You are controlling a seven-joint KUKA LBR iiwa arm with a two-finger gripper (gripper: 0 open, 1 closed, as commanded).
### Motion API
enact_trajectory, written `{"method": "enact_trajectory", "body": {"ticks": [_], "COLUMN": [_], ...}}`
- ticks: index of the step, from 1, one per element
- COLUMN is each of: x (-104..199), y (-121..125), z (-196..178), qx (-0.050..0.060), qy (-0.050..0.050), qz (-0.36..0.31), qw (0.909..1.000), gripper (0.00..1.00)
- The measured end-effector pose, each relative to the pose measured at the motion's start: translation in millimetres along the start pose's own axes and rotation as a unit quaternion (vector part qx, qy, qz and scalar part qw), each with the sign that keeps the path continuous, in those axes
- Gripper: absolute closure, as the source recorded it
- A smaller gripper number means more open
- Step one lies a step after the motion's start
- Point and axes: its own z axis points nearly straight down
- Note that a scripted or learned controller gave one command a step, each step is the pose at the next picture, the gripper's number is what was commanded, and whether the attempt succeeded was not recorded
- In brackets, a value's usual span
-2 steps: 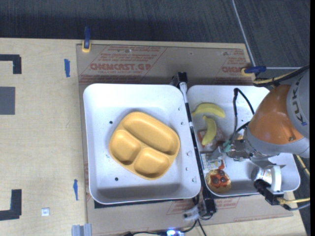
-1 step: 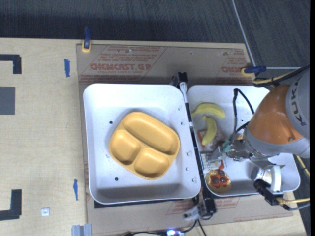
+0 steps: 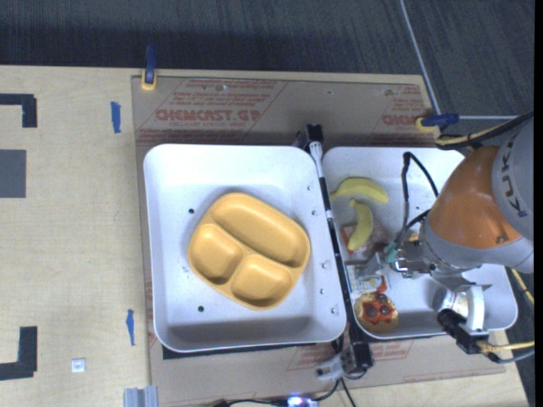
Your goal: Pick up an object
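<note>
Jaws too hard to see, cannot tell if wide or closed, gripper (image 3: 371, 267) low in the right bin (image 3: 501, 312), 2 bananas (image 3: 360, 203) just above it, round orange toy (image 3: 377, 309) just below, yellow divided tray (image 3: 247, 248) in left bin (image 3: 170, 227).

Bright, even overhead light, soft shadows, slight blur, mild glare on white bins (image 3: 161, 227).

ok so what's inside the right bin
In the right bin lie two yellow banana-like pieces near its far left and a small orange-red item at its near left. The gripper reaches between them; the arm covers the bin's middle.
</note>
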Motion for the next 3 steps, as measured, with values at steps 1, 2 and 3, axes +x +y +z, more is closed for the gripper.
{"method": "enact_trajectory", "body": {"ticks": [1, 2, 3], "x": [0.3, -0.6, -0.5], "y": [0.0, 0.0, 0.0], "z": [0.0, 0.0, 0.1], "qx": [0.000, 0.000, 0.000], "qy": [0.000, 0.001, 0.001], "qz": [0.000, -0.001, 0.000], "qw": [1.0000, 1.0000, 1.0000], "gripper": [0.00, 0.00, 0.00]}}
